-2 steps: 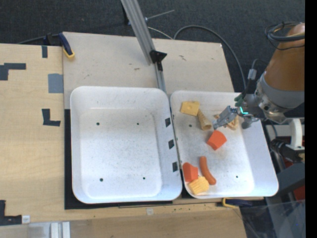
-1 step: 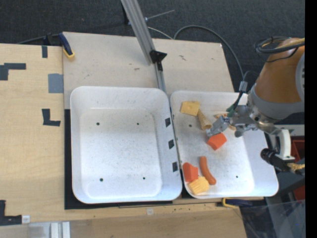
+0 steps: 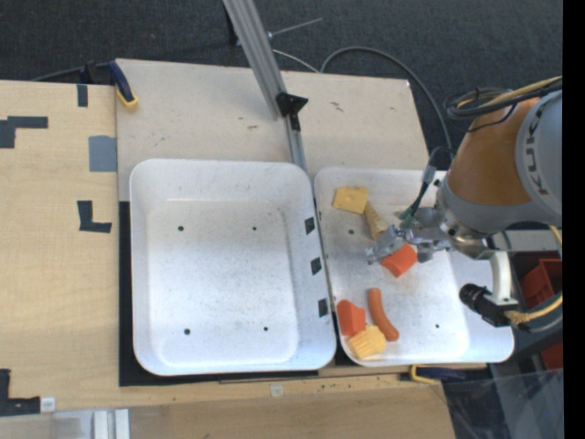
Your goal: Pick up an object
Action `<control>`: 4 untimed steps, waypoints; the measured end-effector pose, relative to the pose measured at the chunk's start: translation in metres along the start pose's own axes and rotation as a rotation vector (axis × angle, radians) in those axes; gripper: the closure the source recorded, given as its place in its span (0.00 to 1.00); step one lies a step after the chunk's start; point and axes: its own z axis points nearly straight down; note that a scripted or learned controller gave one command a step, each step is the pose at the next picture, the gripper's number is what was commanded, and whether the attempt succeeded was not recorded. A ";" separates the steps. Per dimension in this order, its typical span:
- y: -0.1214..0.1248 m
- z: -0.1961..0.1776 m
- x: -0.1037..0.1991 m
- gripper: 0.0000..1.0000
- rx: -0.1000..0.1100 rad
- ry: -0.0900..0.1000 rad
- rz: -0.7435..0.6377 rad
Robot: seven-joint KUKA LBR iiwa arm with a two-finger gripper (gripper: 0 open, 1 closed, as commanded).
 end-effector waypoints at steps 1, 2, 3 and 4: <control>-0.006 0.064 0.001 0.00 0.003 0.001 0.001; -0.004 0.051 0.002 1.00 -0.002 0.000 -0.001; -0.012 0.003 -0.003 1.00 -0.009 -0.001 0.001; -0.001 -0.047 0.000 1.00 -0.010 -0.001 -0.001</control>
